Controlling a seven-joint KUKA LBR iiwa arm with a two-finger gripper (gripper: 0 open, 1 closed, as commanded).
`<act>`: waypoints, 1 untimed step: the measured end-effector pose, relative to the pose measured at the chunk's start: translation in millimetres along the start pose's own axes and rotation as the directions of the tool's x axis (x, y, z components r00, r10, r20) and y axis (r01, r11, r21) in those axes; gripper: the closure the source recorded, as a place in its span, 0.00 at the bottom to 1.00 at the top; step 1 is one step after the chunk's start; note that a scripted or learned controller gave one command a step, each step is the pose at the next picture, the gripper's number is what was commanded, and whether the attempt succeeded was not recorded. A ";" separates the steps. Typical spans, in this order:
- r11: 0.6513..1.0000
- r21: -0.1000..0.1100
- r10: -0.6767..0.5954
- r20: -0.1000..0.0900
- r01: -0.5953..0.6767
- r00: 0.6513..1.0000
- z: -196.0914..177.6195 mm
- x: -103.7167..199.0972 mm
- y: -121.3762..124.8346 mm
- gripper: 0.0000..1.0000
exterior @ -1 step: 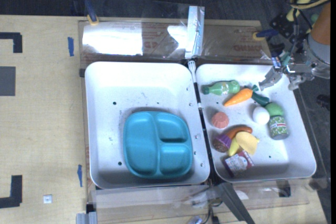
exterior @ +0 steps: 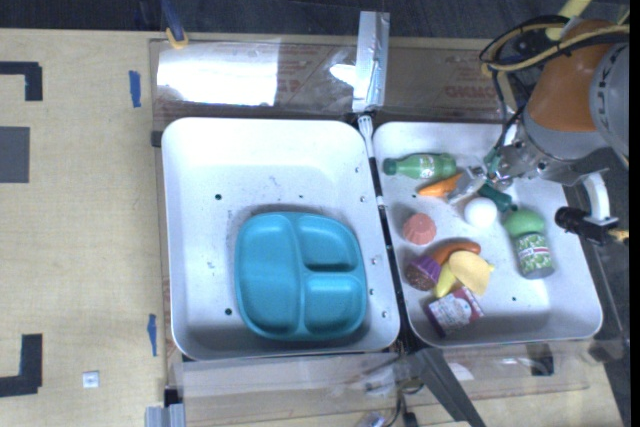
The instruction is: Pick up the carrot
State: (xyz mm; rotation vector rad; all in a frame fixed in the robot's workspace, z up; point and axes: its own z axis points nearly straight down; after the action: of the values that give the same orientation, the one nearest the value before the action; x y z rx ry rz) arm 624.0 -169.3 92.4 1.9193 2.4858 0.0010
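The arm reached in over the right bin (exterior: 575, 320), and its gripper (exterior: 487, 177) sat low near that bin's back edge, just beside the carrot (exterior: 440, 185). The carrot, a small orange piece, lay close to the back-left corner of the right bin, directly below a green bottle (exterior: 422, 165) lying on its side. Whether the gripper was apart or together could not be told; nothing was visibly held, so the carrot looked ungrasped.

By the look of it, the step in hand was the approach to the grasp. The next move seemed to call for a short shift toward the bin's left wall, to centre on the carrot without nudging the bottle or the white egg (exterior: 482, 212) just beside it.

Counted: 2 white bins. The left bin (exterior: 190, 155) carried 1 blue divided plate (exterior: 300, 275) toward its front edge. The right bin held 1 carrot, 2 green bottles, the second (exterior: 531, 245) near the right wall, 1 egg, 1 pink round fruit (exterior: 419, 228), 1 banana (exterior: 467, 271), 1 purple piece (exterior: 424, 271), 1 orange-brown piece (exterior: 458, 248), and 1 small packet (exterior: 452, 311) toward the front edge.
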 end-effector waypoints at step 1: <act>0.995 -0.003 0.097 0.001 -0.097 0.995 6.7 44.3 33.9 0.00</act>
State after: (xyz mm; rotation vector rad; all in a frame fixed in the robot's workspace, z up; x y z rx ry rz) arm 645.6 -117.9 85.8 2.0364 2.3874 0.0043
